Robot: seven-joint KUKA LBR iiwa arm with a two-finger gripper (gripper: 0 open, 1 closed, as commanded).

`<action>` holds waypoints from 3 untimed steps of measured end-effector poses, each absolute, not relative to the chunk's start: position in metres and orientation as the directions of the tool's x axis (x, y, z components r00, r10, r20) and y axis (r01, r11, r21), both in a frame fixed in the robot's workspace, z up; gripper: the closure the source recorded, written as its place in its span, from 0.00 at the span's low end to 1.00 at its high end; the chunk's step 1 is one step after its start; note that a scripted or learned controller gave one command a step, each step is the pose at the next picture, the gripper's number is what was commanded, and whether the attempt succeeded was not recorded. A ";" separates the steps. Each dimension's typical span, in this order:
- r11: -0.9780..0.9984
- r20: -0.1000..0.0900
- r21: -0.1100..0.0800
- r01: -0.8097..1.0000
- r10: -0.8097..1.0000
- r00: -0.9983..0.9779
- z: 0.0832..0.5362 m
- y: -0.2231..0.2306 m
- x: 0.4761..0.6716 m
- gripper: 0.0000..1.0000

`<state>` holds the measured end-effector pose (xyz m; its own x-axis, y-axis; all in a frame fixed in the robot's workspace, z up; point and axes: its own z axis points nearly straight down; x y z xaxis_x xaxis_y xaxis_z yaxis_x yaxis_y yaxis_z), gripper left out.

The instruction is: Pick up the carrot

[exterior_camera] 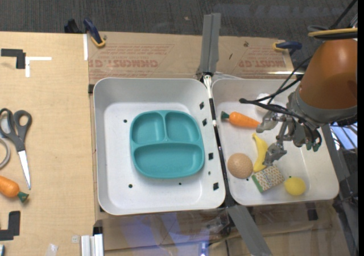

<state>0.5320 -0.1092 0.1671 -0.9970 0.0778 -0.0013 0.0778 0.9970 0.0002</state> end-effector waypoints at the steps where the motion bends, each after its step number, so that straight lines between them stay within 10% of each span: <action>1: 0.999 -0.002 0.000 -0.034 -0.034 -0.999 0.092 -0.114 0.557 0.00; 3: 0.969 0.020 -0.005 0.248 0.248 -0.969 0.093 -0.099 0.642 0.00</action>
<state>0.6424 -0.0989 0.0926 -0.9686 0.2478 0.0204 0.2478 0.9688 -0.0050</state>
